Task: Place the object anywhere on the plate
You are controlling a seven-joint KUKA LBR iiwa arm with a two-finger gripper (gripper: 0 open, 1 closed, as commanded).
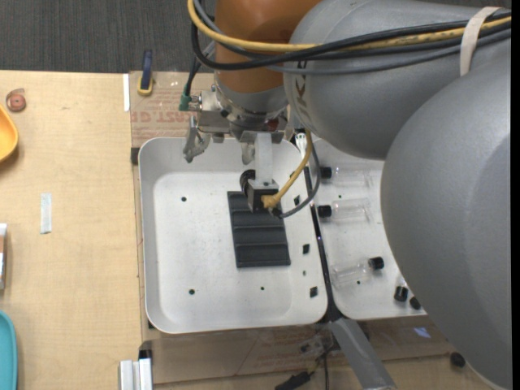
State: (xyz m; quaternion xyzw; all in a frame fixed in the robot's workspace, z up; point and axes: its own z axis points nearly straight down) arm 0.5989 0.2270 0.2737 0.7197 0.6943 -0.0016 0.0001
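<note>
The black ribbed block (262, 238) lies flat in the left bin (175, 242), near its middle and a little toward its right wall. The end effector (221, 140) hangs over the far edge of this bin. Whether it is apart or together, I cannot tell.

The left bin (175, 250) is showing smooth, faintly glossy white plastic. The ribbed black slab (262, 238) is looking matt. The bench (81, 218) is showing pale matt wood; the arm (455, 177) is gleaming smooth grey.
</note>
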